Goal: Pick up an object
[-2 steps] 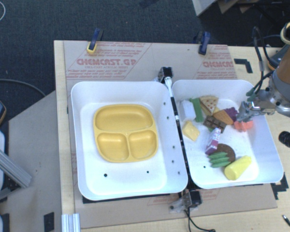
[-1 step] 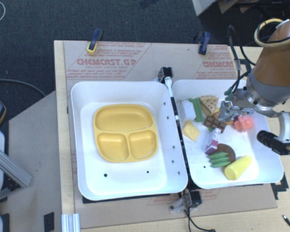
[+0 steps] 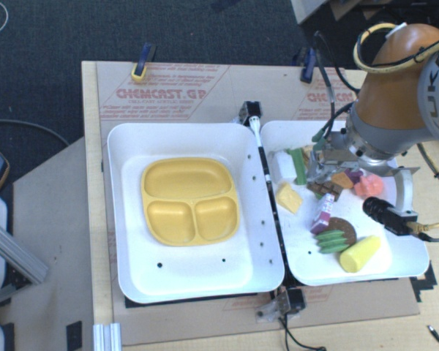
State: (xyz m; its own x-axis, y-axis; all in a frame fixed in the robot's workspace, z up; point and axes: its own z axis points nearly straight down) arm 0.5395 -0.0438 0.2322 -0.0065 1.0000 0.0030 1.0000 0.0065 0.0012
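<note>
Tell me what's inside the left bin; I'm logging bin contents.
The left bin holds one yellow divided plate with three compartments, nothing showing in them. Whatever lies beneath the plate is covered.

2 bins [image 3: 124, 196], 1 yellow tray [image 3: 189, 199], approx 8 small objs [image 3: 329, 210].

Tool [image 3: 323, 172] low, arm overhead

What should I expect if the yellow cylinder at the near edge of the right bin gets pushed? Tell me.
The yellow cylinder lies on its side, so it will probably roll. It looks like light plastic, likely easy to shift. It touches the green piece, which may block it.
</note>
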